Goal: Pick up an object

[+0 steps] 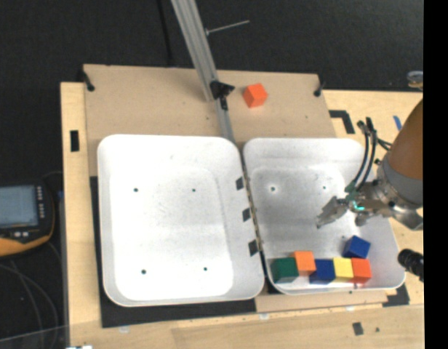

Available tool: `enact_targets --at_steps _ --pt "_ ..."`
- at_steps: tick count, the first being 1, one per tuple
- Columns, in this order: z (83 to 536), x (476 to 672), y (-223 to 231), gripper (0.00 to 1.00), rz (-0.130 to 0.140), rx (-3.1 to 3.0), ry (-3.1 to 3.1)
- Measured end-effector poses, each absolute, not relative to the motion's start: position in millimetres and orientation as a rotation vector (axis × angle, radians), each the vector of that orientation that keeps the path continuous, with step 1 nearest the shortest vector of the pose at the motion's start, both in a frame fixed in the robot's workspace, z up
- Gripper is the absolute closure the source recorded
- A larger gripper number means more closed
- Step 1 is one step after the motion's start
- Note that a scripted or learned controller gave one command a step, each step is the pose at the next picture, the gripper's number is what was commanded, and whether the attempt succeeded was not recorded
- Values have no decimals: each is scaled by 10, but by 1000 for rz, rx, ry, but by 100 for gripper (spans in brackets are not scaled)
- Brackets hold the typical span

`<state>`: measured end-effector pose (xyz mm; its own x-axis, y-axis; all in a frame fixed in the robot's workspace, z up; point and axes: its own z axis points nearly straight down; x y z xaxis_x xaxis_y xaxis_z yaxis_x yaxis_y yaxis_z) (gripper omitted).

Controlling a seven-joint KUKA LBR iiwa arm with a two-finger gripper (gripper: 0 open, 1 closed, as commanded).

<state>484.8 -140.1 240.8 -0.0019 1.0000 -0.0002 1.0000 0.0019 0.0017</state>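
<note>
Six blocks lie in the right bin; tool above.

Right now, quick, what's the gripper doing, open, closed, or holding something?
Gripper: open, holding nothing, above the right bin, apart from the blue block.

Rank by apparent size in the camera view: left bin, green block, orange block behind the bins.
1. left bin, by far the largest.
2-3. green block and orange block look alike; no ranking.
</note>
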Motion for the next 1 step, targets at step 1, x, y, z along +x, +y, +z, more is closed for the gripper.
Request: enact_targets --at_steps 1 --pt "1720 5132 -1896 0 -7 2226 2219"
